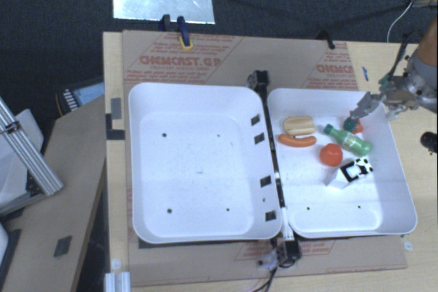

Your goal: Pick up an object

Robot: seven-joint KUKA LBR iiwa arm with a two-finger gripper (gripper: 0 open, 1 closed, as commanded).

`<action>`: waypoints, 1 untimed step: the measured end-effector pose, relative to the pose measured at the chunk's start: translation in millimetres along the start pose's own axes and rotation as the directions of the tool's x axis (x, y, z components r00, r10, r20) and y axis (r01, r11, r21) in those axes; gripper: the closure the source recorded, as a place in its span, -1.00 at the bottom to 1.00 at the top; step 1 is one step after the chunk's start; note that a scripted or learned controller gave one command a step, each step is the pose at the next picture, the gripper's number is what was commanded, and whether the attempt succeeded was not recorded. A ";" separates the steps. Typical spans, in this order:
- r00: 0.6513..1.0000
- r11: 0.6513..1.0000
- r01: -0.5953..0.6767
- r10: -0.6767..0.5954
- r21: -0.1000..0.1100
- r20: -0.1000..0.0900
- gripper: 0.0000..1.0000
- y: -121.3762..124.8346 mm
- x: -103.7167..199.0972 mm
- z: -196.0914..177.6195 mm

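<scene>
Here, the gripper (363, 108) is hanging over the far right corner of the right bin (393, 215), reaching in from the right. Whether it is open or closed — that cannot be told from this slant, and nothing is visibly caught in it. Just below and left of it a green bottle (348, 139) is lying on its side. Nearby, a bread roll (299, 125) is sitting just above a sausage (297, 141), and a red ball (330, 154) is lying beside a black-and-white toy (354, 170). The left bin (137, 147) is sitting alongside.
</scene>
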State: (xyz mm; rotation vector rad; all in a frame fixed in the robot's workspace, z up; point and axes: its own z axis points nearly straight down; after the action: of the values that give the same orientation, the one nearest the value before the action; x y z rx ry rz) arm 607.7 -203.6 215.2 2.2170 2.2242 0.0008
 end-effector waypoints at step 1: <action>1.000 1.000 -0.003 0.003 -0.006 0.005 -1.00 -23.8 -4.2 106.0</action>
State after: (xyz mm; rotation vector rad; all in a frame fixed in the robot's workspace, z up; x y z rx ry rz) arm 584.0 -207.9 109.2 2.2144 2.2155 0.0012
